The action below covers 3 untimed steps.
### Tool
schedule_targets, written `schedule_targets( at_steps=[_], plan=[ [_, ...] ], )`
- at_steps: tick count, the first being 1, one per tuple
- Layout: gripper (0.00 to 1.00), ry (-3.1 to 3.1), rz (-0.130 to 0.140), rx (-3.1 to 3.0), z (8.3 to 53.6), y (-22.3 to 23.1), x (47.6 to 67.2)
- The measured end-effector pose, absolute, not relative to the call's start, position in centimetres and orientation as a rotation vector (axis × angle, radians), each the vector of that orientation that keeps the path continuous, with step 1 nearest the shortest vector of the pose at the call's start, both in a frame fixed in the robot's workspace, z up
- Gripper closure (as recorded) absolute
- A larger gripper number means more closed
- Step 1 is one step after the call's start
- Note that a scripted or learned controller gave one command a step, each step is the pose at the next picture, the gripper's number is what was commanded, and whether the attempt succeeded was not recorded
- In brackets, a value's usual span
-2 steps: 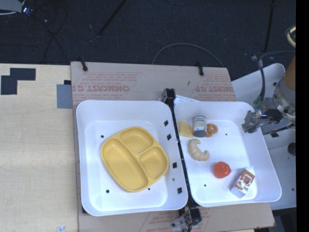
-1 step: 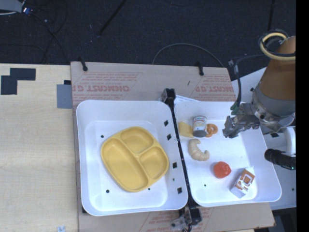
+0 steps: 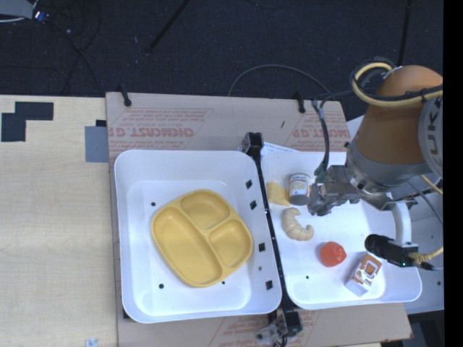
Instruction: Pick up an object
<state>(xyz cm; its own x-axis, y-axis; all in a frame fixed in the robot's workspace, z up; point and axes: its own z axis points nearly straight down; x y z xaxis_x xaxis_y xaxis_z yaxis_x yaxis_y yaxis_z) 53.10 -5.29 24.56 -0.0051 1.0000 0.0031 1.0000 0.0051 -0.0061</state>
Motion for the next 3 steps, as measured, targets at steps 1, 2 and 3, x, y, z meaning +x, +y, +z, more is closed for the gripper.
schedule_targets(
  at_steps=[1, 2, 3],
  plan=[
    [1.0, -2.222, 0.004, -2.211, 23.1, -0.1, 52.3],
    [1.0, -2.223, 0.003, -2.212, 23.5, 4.2, 51.4],
    [1.0, -2.226, 0.003, -2.211, 24.2, 9.5, 50.1]
  ],
)
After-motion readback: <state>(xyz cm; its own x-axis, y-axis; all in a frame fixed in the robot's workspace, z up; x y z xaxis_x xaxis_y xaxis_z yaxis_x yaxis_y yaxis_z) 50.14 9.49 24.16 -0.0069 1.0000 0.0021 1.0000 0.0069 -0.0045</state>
